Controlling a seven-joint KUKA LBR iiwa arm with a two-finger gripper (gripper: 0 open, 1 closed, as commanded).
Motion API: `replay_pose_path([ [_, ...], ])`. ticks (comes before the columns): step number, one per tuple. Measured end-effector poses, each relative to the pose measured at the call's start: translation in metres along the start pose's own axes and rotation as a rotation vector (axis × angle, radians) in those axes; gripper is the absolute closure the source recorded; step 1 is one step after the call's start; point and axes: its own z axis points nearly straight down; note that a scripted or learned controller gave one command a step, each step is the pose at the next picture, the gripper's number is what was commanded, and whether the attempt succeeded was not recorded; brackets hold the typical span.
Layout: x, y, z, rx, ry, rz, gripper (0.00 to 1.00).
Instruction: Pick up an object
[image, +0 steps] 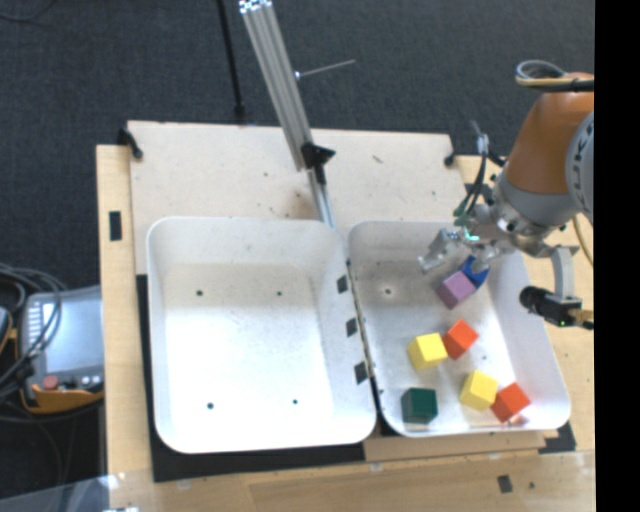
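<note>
The purple block (457, 288) sits just below my claw (447, 251), near the back of the right bin (548, 375), with a blue block (477, 270) touching it on the side nearest my wrist. I cannot tell how my claw stands; its tip is a pale blur against the white floor of the bin.

My worry is the crowding: if I come down on the purple block I may catch the blue one too, or nudge the pair apart and close on nothing. Both look tilted, so an edge could slip out.

Further from me lie a yellow block (427, 350) and an orange block (461, 338), touching. Most of the blue block is hidden under my wrist.
</note>
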Motion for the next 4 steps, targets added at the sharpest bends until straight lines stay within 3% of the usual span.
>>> replay_pose_path([
  [1,0.000,0.001,-0.003,-0.005,-0.001,-0.001,0.00],
  [2,-0.004,0.003,0.040,-0.001,-0.003,0.003,0.00],
  [3,-0.005,0.009,0.076,-0.023,-0.007,0.005,0.00],
  [4,-0.005,0.009,0.076,-0.025,-0.007,0.006,0.00],
])
